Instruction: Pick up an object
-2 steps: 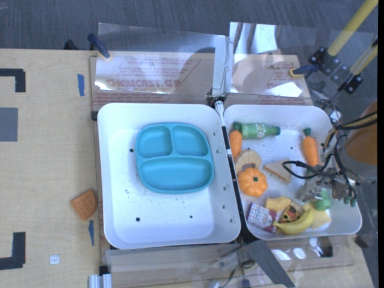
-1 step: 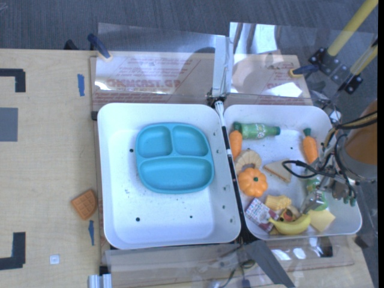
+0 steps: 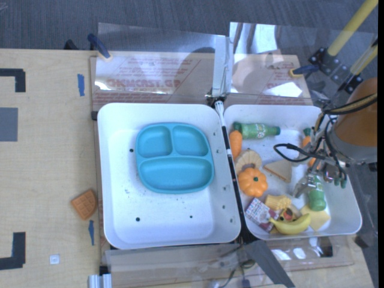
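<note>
Jaws: state cannot be told; the gripper [image 3: 310, 183] hangs low in the right bin [image 3: 354, 221], near its right wall, directly over a small green bottle [image 3: 317, 198].

Candidate item: small green bottle, toward the bin's front-right corner, touching a banana [image 3: 292, 224]. Likely light, rigid plastic, smooth and slippery; best taken across the body.

Adjacent: toy pumpkin [image 3: 252, 182]. Left bin holds a blue divided plate [image 3: 174, 157].

the tool [image 3: 307, 183] hangs low in the right bin [image 3: 351, 204] beside a green bottle [image 3: 316, 197]; a blue divided plate [image 3: 174, 157] lies in the left bin [image 3: 114, 179].
</note>
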### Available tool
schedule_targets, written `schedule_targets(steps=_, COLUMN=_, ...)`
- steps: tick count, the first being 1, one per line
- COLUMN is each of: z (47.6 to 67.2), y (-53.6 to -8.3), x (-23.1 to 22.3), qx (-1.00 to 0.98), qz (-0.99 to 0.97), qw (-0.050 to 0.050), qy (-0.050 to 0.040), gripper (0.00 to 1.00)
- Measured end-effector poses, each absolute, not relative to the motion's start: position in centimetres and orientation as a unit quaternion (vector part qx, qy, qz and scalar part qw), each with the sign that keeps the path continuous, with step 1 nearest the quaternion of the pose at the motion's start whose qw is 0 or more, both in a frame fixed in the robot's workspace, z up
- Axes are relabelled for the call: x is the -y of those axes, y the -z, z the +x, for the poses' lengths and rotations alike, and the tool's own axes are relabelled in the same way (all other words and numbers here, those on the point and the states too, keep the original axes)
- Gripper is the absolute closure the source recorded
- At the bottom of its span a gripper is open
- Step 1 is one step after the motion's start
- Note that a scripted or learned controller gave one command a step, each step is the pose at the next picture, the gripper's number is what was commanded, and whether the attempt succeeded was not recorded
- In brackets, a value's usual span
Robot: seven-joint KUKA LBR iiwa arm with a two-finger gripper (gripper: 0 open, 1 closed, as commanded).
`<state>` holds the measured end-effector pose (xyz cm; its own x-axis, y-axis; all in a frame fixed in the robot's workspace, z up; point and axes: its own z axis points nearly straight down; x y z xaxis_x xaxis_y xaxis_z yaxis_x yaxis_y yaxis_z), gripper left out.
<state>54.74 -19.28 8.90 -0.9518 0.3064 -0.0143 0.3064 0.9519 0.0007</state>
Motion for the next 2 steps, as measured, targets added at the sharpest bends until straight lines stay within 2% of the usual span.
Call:
schedule_targets(steps=1, z=65.5, y=-8.8, x=22.2, qx=-0.995, qz=0.104, qw=0.003, qy=0.0002, gripper=0.0)
schedule_targets(steps=2, z=61.9, y=-8.8, x=22.3, qx=-0.994, qz=0.11, qw=0.004, qy=0.0005, gripper=0.0)
